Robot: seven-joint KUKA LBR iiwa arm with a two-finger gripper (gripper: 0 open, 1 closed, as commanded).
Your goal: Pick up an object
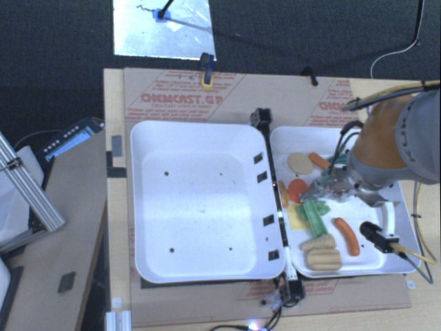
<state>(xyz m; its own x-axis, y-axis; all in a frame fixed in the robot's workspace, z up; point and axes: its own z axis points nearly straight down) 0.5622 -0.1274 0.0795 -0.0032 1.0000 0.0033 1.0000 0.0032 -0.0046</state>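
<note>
A cardboard-topped desk [186, 92] holds two white bins, the right bin [400, 264] crowded with toy food where the arm's end effector [329, 187], grip state unclear, hangs over a green piece [313, 214], likely nudging tightly packed neighbours instead.

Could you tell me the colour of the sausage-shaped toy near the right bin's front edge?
Orange-red; the sausage-shaped toy shows clearly in the camera view.

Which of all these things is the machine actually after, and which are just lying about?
Part of the job:
- hand, low among the toy food
- green piece
- red round piece
- sausage
- bread pieces
- right bin holding them

Just lying about:
- left bin
- yellow clamp
- shiny sheet
</note>
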